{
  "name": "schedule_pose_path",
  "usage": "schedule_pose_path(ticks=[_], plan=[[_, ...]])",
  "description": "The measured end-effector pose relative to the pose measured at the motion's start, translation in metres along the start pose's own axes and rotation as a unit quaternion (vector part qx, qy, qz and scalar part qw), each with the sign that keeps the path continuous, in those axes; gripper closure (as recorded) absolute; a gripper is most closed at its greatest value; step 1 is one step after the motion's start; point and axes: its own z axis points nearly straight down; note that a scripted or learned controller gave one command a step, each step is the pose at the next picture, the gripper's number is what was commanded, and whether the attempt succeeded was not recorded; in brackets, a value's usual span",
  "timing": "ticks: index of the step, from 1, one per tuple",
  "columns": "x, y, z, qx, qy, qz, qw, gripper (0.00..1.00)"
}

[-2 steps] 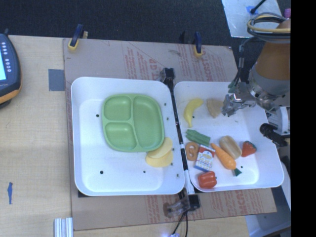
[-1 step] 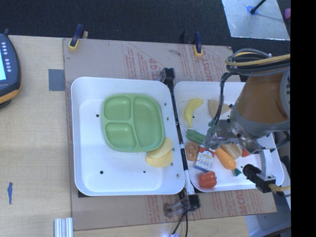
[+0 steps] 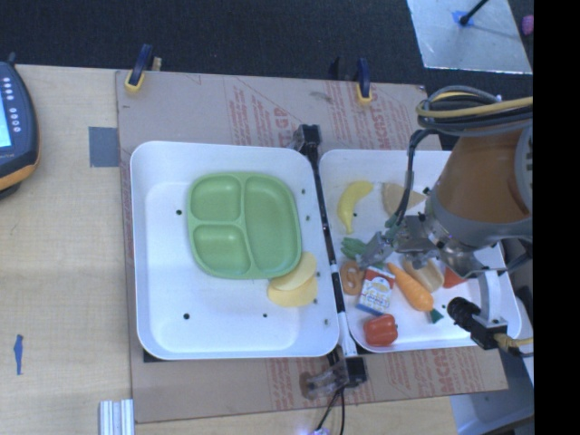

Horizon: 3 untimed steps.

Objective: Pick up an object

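Now | pincer (image 3: 373, 246) low in right bin (image 3: 349, 166); beside carrot (image 3: 413, 289); banana (image 3: 353, 203)

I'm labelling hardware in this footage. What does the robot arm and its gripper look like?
The arm is a thick rounded body, grey with a broad orange band. Yellow and black cables loop over its top. Lower down it narrows to a grey metal wrist with thin dark wires, ending in a small metal gripper above the right bin. A black part with a yellowish cable sits beside it.
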Motion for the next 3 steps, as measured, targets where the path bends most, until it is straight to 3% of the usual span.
schedule_pose_path(ticks=[1,2,3], plan=[[-0.051,0.046,0.104,0.001,-0.001,0.001,1.0000,0.00],[-0.066,0.144,0.087,-0.006,-0.002,-0.001,1.0000,0.00],[-0.033,0.017,0.101,0.006,0.002,0.001,1.0000,0.00]])
